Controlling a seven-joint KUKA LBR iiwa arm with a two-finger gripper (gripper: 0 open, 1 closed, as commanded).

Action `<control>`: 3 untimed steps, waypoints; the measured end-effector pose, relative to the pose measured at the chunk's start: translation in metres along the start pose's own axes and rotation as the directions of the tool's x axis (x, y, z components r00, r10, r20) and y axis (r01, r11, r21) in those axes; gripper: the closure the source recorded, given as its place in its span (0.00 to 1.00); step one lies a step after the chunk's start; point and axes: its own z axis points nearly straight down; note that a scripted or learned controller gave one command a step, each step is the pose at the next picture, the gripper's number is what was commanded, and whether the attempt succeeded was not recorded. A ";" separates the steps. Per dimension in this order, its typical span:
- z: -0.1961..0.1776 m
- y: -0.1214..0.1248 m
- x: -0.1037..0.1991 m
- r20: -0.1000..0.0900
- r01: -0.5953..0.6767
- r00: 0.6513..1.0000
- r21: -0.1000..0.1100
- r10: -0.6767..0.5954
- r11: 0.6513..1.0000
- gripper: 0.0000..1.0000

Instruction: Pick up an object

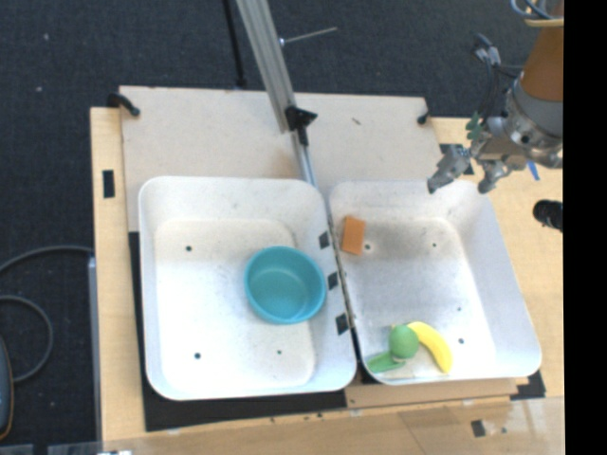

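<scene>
Pincer (467, 174) spread (nothing held) above right bin (493, 254)

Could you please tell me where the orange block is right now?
The orange block lies in the right bin, near its upper-left corner, beside the divider between the bins and well above the banana.

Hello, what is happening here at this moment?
A robot arm reaches in from the right, its gripper open above the far right corner of the right bin, holding nothing. That bin has an orange block, a green object and a banana. The left bin holds a blue bowl.
</scene>
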 end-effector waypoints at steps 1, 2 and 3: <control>0.000 0.000 0.000 0.001 0.000 1.000 0.000 0.000 1.000 0.00; 0.059 0.001 -0.004 0.000 -0.004 1.000 0.002 0.004 1.000 0.00; 0.119 -0.005 0.000 0.000 -0.003 1.000 0.006 0.003 1.000 0.00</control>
